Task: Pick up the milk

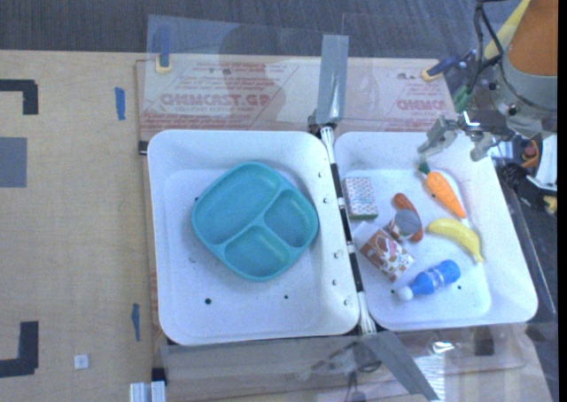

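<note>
Two white bins sit before us. The small patterned brown-and-white milk carton [386,252] lies at six o'clock in the right bin [509,298], touching a brown oval piece [407,217]. Our fingers [434,138] hang released at twelve o'clock; crowding could foul the grasp.

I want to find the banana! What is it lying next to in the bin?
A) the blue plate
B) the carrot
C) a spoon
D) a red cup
B: in the right bin the yellow banana lies just below the orange carrot, while the blue plate sits alone in the left bin.
</note>
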`<state>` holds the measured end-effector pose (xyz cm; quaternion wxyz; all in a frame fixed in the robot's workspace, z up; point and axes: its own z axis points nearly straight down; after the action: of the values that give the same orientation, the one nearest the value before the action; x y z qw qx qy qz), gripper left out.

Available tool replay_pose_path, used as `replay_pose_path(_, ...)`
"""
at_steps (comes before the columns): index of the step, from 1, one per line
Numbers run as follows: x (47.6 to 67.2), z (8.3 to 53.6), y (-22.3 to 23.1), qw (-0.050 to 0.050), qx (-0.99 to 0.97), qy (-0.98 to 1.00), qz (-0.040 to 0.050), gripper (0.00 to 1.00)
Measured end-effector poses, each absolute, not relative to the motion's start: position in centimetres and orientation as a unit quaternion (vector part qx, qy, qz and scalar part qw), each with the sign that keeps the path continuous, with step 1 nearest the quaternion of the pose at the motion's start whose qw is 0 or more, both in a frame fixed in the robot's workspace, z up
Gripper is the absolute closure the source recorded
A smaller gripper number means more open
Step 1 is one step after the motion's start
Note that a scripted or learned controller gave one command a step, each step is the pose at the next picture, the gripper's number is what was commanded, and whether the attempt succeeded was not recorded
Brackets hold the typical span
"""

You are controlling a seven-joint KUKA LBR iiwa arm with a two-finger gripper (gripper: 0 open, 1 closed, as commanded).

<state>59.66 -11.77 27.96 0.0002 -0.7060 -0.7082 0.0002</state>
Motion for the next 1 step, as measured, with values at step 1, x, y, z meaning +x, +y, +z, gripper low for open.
replay_pose_path(1,55.73,19.89,-7.46,0.000,-0.689,-0.724,0.0001,0.00)
